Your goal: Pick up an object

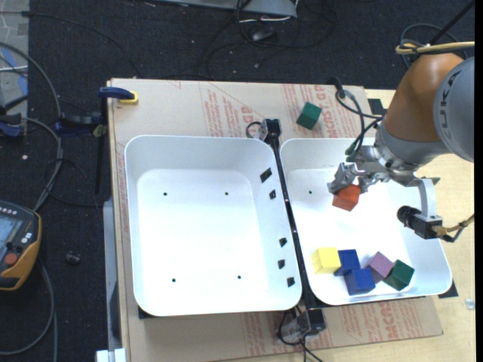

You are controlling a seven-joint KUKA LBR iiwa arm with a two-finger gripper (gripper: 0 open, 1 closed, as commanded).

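Currently my pincer (349, 187) is pinching an orange-red block (346, 198) between its fingers, over the upper middle of the right bin (438, 270). The block is a small cube, matte, tilted so that one corner points down; its upper part is partly covered by my fingers. Whether it touches the bin floor I cannot tell.

Relative to the right bin: along its near wall lies a cluster of blocks. A yellow block (327, 259) sits at the left end, touching a blue block (349, 260). A second blue block (360, 280) lies just below that one. A purple block (380, 265) is beside them, and a dark green block (399, 274) touches it at the right end of the row. All of these are well apart from the orange-red block.

Outside the bin, beyond its far wall, a green block (309, 116) rests on the cardboard sheet (196, 108) that covers the bench. The left bin (143, 202) stands just beside the right bin, the two rims touching; small black marks run down its right wall.

A blue clamp with a yellow tip (119, 95) grips the sheet's far left corner. Dark carpet (60, 44) surrounds the bench, with black cables trailing across it. A yellow-edged handheld unit (16, 240) lies on the carpet, well left of the left bin.
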